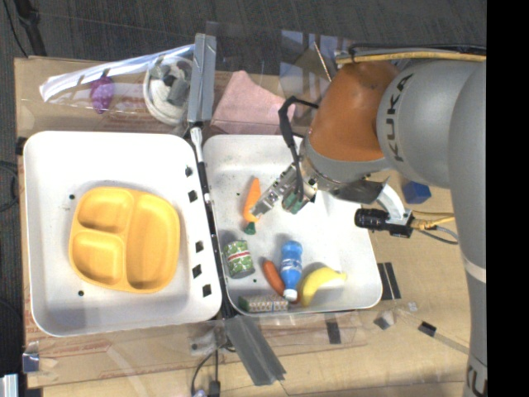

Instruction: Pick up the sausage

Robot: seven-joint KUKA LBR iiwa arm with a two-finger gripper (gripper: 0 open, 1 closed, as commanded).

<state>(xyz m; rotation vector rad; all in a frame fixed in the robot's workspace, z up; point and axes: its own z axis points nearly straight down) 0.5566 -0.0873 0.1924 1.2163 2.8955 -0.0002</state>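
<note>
Landmark: the right bin (pixel 347 151), everything below is placed off that one.
Arm: big grey arm (pixel 430 114) with the orange band comes in over the bin's right side and covers its top right corner.
Tool: the tool (pixel 279 193) hangs over the middle of the bin, pointing down-left, just beside the carrot. Honestly can't tell how it's set from here, too small and dark.
Sausage: the sausage (pixel 273 276) is the short reddish thing near the bin's front wall, lying flat on a slant, touching or nearly touching the bottle. Well apart from the tool.
Carrot: the carrot (pixel 250 201) lies left of the bin's middle, green end toward the front.
Bottle: the bottle (pixel 290 268), blue with a white cap, sits just right of the sausage.
Banana: the banana (pixel 318 284) is in the front right part of the bin, against the bottle.
Can: a green can (pixel 239 258) sits by the bin's left wall.
Next door: the left bin (pixel 50 155) holds a yellow tray (pixel 126 236).
</note>
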